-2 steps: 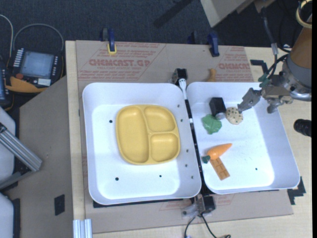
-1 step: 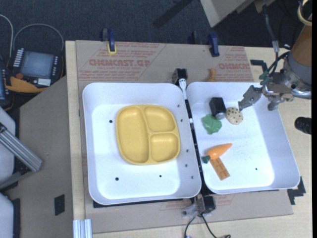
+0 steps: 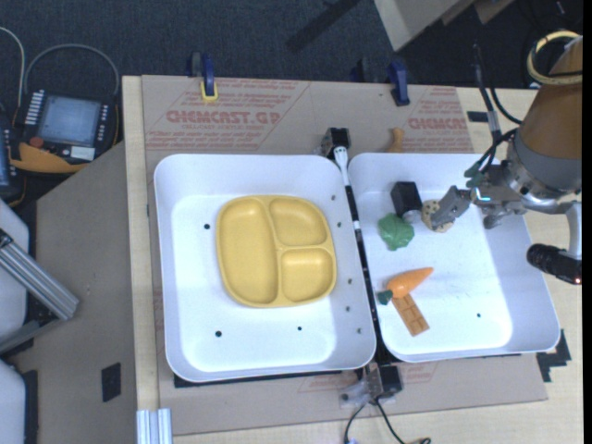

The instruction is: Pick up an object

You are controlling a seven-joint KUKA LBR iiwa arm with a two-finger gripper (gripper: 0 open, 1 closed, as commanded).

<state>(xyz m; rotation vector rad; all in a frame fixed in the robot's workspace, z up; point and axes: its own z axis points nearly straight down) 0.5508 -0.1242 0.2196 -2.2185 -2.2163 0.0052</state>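
My gripper [image 3: 472, 211] hangs over the upper right part of the right bin [image 3: 518, 336], open, with only bin floor showing between its fingers. Its left finger [image 3: 450, 207] is right next to a small beige spotted piece [image 3: 431, 213]. Further left lie a black block [image 3: 404, 196] and a green broccoli-like toy [image 3: 397, 232]. An orange carrot [image 3: 409, 281] and a brown wafer-like bar [image 3: 412, 314] rest lower down, near the bin's left wall.
The left bin [image 3: 185, 331] holds a yellow divided plate [image 3: 276, 249]. A black ridge [image 3: 356, 239] runs between the two bins. The arm's body [image 3: 555, 146] covers the right bin's far right corner. Blue clamps [image 3: 207, 74] sit on the bench's back edge.
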